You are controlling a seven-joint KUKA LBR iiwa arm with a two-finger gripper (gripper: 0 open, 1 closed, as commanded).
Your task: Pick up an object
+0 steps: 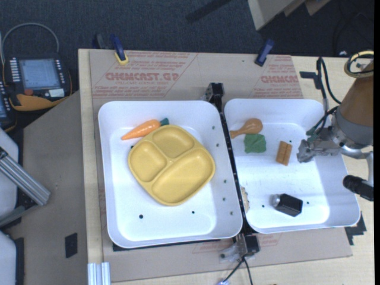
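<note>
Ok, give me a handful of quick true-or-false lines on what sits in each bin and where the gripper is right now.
1. The yellow divided plate lies in the left bin. True.
2. The toy carrot lies in the right bin. False: it is in the left bin, beside the plate's upper left edge.
3. The gripper is over the right bin, right of the brown block. True.
4. The black object lies on the plate. False: it lies low in the right bin.
5. The green piece lies beside the wooden spoon. True.
</note>
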